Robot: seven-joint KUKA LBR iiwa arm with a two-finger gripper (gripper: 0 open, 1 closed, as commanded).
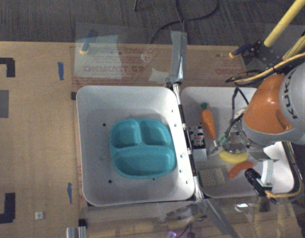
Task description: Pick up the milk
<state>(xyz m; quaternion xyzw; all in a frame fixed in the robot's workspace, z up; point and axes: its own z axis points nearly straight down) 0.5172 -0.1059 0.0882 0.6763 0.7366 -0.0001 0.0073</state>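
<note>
The arm's orange wrist hides much of the right bin (219, 94); I can't tell how the gripper (227, 144) is set. The milk (197, 142) lies just left, beyond the carrot (208, 124).

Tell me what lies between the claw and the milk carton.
In the camera view, the carrot lies between the claw and the milk carton at the right bin's left wall.

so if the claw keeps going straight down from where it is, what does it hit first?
Most likely the yellow banana-shaped toy, which lies right under the claw in the right white bin. Depth is unclear. The small black-and-white milk carton sits further left, beside the orange carrot.
</note>
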